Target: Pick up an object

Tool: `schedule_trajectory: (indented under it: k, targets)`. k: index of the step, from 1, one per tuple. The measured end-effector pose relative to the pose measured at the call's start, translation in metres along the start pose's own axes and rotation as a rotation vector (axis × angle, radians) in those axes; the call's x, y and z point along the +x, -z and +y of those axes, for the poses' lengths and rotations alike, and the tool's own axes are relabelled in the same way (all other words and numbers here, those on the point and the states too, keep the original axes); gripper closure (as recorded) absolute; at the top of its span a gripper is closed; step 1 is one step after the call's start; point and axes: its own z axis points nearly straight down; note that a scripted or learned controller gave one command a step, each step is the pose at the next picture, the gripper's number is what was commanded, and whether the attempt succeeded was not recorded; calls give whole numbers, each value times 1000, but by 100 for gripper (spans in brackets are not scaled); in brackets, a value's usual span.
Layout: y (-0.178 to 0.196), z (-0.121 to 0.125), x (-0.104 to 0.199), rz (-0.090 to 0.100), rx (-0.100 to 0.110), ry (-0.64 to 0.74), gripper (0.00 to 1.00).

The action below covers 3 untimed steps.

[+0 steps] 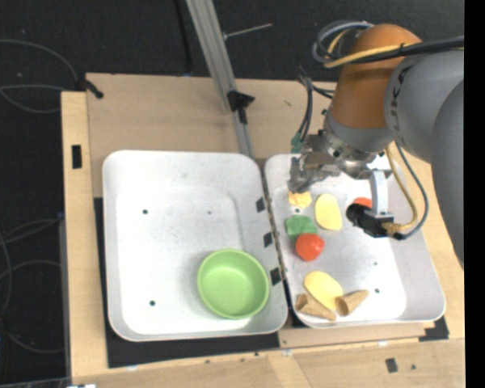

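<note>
We see a pale wooden bench [145, 111] carrying two shallow white bins side by side, with dark floor and loose black cables around it. A grey metal post [214, 47] slants up from the bench's far edge. In the left bin [162, 200], a green bowl [233, 283] sits near the front right corner. The gripper [301, 186] hangs over the far left corner of the right bin [404, 289], just above a small yellow piece [301, 200]; we cannot tell whether it grips anything. Just beside it lies a pale yellow oval [328, 212]. Along that bin's left edge we find a green block [299, 225] touching a red ball [309, 247]. Near the front edge a yellow lump [322, 285] rests between two tan cones [354, 301], the other cone [315, 306] towards the left corner.
</note>
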Motion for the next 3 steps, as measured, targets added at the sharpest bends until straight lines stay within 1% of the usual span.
schedule_trajectory:
  k: [1, 2, 3]
  targets:
    - [1, -27, 34, 0, 0, 0, 100]
    - [14, -48, 73, 3, -2, 3, 100]
    - [8, -77, 120, 0, 0, 2, 100]
